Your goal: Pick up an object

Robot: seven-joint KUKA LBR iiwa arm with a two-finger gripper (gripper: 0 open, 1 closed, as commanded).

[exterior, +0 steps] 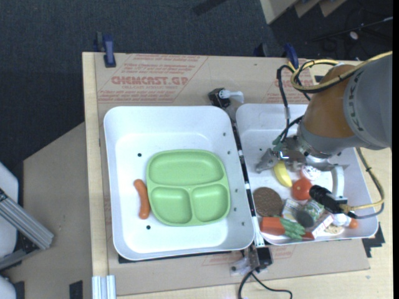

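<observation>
**Arm low over the crowded right bin**

Two white bins sit side by side on the bench [162, 80]. The left bin [121, 142] holds a green divided tray [187, 187], with an orange sausage [143, 198] lying on the bin floor just beside the tray's left edge, apart from it.

The right bin [259, 120] carries a cluster of small things toward its near end: a yellow banana [283, 175], a red tomato [301, 189] just right of it, a brown round patty [267, 198] below the banana, an orange carrot with a green top [274, 225] along the near wall, and a jumble of other pieces at the near right corner that is too tangled to name.

The grey arm with its orange band [330, 108] reaches in from the right and hangs over the middle of the right bin. The gripper [288, 157] sits just above the banana, close to touching it. Whether the fingers are released or clenched cannot be told; metal parts crowd that spot.
</observation>
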